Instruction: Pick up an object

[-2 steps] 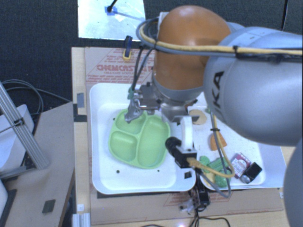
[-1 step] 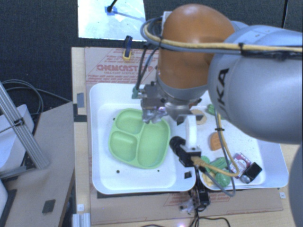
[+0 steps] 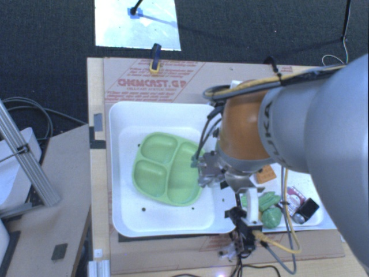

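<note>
Camera view gives us a light green, three-compartment plastic plate (image 3: 166,168) lying mid-left bin (image 3: 124,126), its right edge just beside the pincer (image 3: 209,175), whose state we cannot tell. Green toys (image 3: 268,208) crowd the right bin behind the arm (image 3: 288,120).

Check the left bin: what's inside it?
A green divided plate lies in the left bin. The arm covers the plate's right edge and the bin wall there.
</note>
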Controlling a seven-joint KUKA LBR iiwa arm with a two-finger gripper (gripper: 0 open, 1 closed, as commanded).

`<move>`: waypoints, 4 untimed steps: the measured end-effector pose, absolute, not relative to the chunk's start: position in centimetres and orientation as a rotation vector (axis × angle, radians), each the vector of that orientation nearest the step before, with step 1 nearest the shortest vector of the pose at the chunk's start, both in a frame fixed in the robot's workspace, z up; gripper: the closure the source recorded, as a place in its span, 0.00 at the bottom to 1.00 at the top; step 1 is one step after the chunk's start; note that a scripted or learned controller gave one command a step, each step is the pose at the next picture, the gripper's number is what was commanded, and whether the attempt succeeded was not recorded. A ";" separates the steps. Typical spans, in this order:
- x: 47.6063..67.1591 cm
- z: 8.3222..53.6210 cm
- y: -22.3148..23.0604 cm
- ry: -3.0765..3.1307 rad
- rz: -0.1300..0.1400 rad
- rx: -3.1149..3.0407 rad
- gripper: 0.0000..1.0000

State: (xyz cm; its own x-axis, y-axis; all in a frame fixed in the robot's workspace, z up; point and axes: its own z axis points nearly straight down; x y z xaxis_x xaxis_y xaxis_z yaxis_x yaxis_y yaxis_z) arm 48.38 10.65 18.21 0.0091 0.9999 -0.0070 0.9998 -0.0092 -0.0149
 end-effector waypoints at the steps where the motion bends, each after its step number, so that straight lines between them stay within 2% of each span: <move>1: 56.5 32.1 13.7 -2.237 -0.027 -2.222 1.00; 2: 56.3 19.0 16.2 -2.223 0.014 -2.211 1.00; 3: 57.0 29.3 20.1 -2.233 -0.018 -2.215 1.00; 4: 51.4 27.9 21.7 -2.227 0.002 -2.212 1.00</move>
